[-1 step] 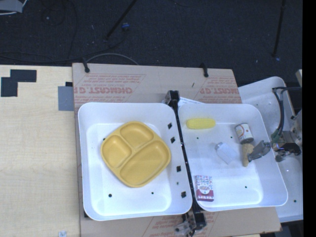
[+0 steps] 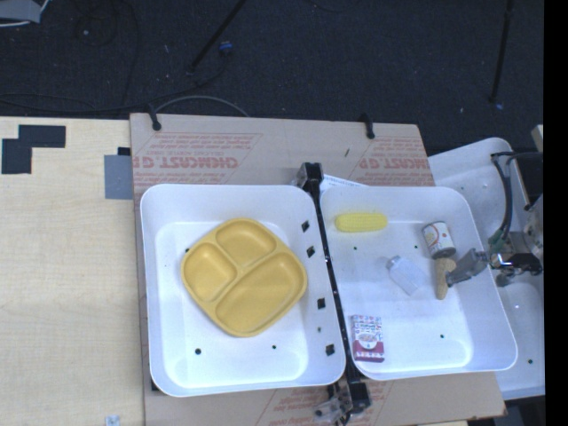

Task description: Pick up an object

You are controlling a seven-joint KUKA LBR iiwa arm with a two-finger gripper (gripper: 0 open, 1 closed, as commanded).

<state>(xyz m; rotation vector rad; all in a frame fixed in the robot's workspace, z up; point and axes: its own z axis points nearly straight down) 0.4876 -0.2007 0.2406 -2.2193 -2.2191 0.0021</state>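
Objects: we see a clear cup (image 2: 407, 274), a small can (image 2: 437, 237) and a tan cone-like piece (image 2: 441, 278) in the right bin (image 2: 484, 229), just left of the claw (image 2: 470, 267).
Claw: at the bin's right rim; we cannot tell its opening.
Corn cob (image 2: 361, 223): farther left, up.
Red packet (image 2: 367, 337): left, below.
Yellow tray (image 2: 245, 276): left bin (image 2: 169, 238), well apart.

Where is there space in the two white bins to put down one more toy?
Left bin: the yellow divided plate takes the middle; bare strips run along the front and left walls. Right bin: bare floor lies between the red packet and the right wall. It is crowded near the clear cup, small can and gripper; the yellow corn lies at the back.
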